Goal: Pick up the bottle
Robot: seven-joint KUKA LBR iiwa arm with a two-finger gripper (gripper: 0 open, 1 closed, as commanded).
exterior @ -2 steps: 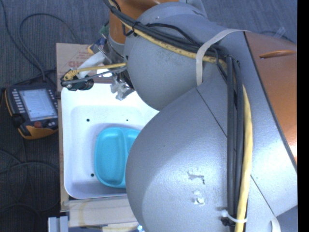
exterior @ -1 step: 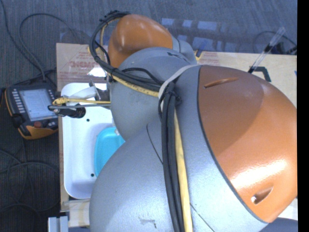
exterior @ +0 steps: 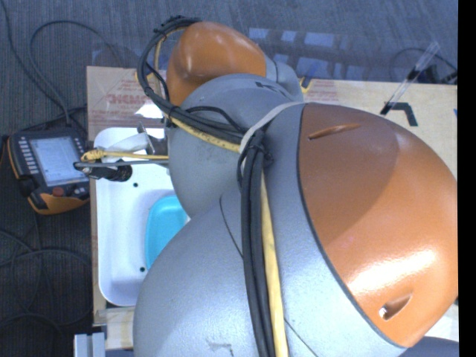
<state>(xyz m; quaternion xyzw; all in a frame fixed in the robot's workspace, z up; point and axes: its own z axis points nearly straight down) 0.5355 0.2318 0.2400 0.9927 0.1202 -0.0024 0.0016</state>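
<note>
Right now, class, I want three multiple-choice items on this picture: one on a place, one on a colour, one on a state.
1. Where does the white bin show?
A. left of the arm
B. right of the arm
C. above the arm

2. What colour is the flat thing in that bin?
A. red
B. light blue
C. green

3. How does the handheld screen unit lie?
A. in the bin
B. on the arm
C. on the floor

Answers: 1 A, the arm covers the rest; 2 B, light blue plainly; 3 C, on grey carpet.

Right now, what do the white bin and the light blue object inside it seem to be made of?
The shallow white bin looks like glossy moulded plastic: smooth, with rounded corners and soft highlights. The light blue flat object is probably plastic too, with an even matte colour; the arm hides most of it.
</note>
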